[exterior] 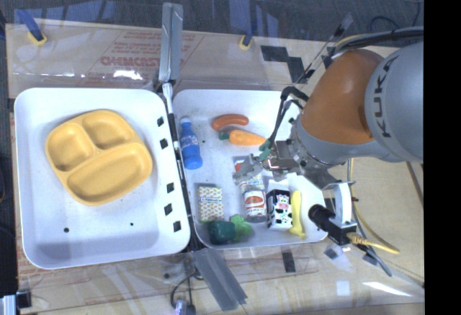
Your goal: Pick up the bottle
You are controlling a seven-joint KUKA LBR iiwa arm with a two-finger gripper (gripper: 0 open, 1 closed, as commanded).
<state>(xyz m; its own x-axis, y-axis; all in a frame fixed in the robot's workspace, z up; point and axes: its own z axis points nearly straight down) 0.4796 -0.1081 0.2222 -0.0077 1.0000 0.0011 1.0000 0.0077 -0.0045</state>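
Here the gripper (pixel 252 166) hangs low over the middle of the right bin (pixel 216 101), at the end of the grey arm (pixel 360 119) with its orange band. Its metal fingers point toward the left of the view, but they are small and mixed with the things below, so one cannot tell if they are spread or closed, and nothing is clearly seen between them.

The bottle (pixel 189 143) is blue with a white cap. It lies on its side on the floor of the same bin, to the left of the gripper and a little farther from the camera, close beside the wall that divides the two bins. It is apart from the gripper and not touched by it.

Just under the gripper stands a small can (pixel 253 202) with a red label. Beside the can is a black and white carton (pixel 279 209), then a yellow banana (pixel 296 216). Beyond the gripper lie a sausage (pixel 230 120) and a carrot (pixel 247 138). Near the front wall are a patterned box (pixel 209 202) and a green vegetable (pixel 229 230).

The left bin (pixel 36 234) holds a yellow divided plate (pixel 97 156), well apart from the gripper.
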